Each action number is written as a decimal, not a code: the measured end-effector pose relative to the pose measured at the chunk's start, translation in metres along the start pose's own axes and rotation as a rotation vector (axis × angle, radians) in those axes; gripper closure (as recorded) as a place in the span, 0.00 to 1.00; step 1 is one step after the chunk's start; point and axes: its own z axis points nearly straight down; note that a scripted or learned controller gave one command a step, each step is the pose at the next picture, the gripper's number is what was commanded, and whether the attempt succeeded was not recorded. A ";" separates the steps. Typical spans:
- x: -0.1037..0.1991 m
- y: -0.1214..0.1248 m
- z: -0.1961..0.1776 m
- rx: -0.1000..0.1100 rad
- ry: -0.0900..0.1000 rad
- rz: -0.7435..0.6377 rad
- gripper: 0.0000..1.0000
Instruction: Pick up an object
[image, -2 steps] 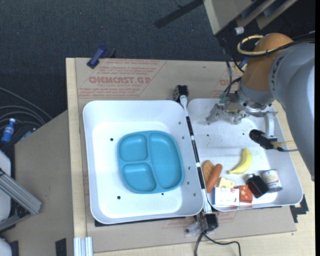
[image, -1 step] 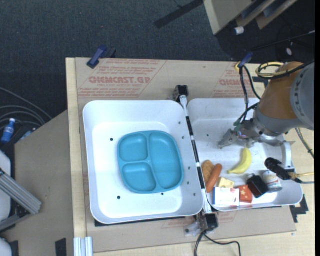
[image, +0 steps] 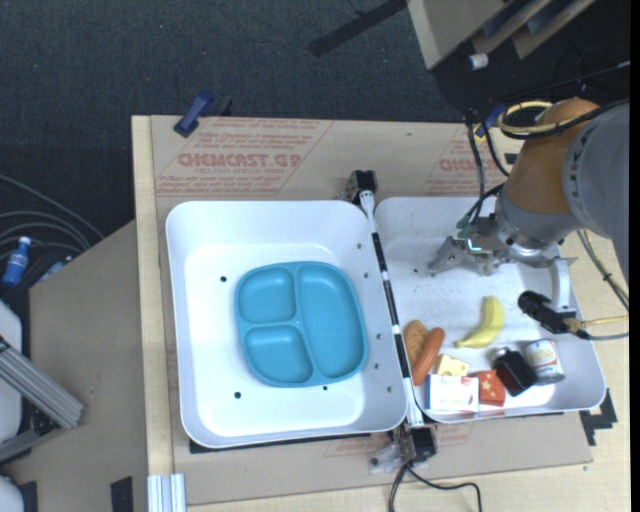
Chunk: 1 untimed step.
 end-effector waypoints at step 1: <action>-0.013 0.037 0.000 0.000 -0.001 0.000 0.00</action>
